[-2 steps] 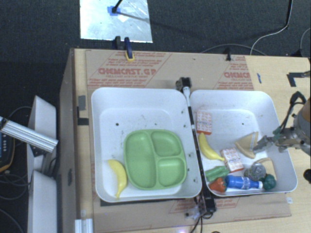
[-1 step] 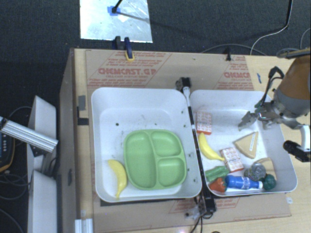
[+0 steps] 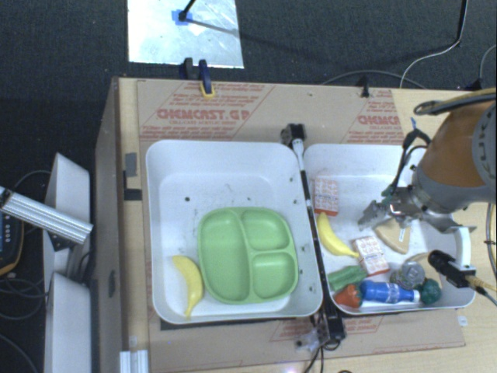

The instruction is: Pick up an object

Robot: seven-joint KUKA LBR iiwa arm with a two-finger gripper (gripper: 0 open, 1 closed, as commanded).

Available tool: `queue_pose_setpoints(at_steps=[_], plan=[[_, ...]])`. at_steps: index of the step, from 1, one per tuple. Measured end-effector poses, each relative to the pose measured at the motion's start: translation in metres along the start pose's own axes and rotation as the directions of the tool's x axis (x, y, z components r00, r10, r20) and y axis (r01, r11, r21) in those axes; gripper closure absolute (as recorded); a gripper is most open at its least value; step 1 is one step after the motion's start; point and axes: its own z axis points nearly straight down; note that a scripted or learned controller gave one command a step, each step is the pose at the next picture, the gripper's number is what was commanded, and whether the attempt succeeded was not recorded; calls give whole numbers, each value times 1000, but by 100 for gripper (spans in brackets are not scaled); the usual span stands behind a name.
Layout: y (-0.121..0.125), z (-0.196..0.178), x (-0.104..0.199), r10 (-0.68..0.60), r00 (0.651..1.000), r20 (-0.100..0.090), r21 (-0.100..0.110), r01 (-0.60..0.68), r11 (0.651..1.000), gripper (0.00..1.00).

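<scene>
Gripper (image 3: 386,210) low in right bin (image 3: 349,165), fingers apart over tan wedge (image 3: 392,236); bare floor toward far rim.

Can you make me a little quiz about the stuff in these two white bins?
1. True or false: the green tray lies in the left bin.
2. How many bananas are there: one in the left bin, one in the right bin?
3. Which bin is the gripper over? A) left B) right

Key: 1 true; 2 two; 3 B.
</scene>
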Motion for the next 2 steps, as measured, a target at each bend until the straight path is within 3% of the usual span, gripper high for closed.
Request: queue_pose_setpoints(at_steps=[1, 2], plan=[[-40, 7, -69, 4, 1000, 2, 1, -4, 1000, 0], [-39, -3, -68, 2, 1000, 2, -2, -2, 1000, 100]])
